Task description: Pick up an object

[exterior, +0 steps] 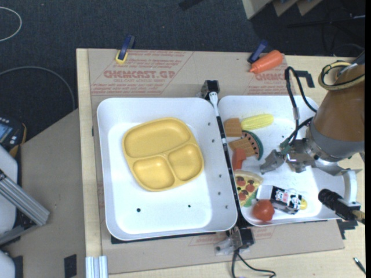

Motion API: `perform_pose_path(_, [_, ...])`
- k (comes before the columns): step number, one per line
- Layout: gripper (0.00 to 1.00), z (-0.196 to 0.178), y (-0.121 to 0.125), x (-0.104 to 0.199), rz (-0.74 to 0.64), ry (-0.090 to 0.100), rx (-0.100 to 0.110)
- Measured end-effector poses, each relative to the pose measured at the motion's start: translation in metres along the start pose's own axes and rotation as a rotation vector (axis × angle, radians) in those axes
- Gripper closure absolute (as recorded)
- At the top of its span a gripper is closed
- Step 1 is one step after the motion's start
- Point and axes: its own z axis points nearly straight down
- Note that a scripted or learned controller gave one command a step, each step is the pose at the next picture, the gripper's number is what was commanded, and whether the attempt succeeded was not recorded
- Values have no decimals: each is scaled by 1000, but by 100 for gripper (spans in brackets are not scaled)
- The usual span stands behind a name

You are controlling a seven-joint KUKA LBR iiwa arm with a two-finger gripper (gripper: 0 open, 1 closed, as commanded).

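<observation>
Nearest the camera, at the front of the right bin (330, 213): a red tomato (264, 211), a small black-and-white toy (287, 200) and a pizza slice (246, 187), all lying loose on the white floor. Just behind them, the gripper (268, 164) reaching in low over the middle of the bin, beside the watermelon slice (253, 144) and seemingly touching none of the toys. Impossible to say from this angle whether open or closed, with nothing seen in its grasp.

Judged from that, no pick made yet — approach done, with choosing, closing and lifting left. Farther back in the same bin, an ear of corn (257, 121) and a brown block (233, 127). In the left bin (110, 155), a yellow divided plate (163, 154).

Beneath both, a printed cardboard sheet (145, 74) on the bench, held at its far edge by a yellow clamp (122, 55) and an orange one (266, 61) — beyond, dark carpet (69, 16) and a stray cable.
</observation>
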Motion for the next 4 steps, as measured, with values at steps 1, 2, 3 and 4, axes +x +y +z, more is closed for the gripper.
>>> perform_pose_path(1, [0,46,4,-5,1,0,-1])
perform_pose_path(2, [0,82,7,-4,1,2,-11])
perform_pose_path(3, [100,68,9,-4,1,-1,-19])
perform_pose_path(4, [100,5,11,-1,-2,-4,-14])
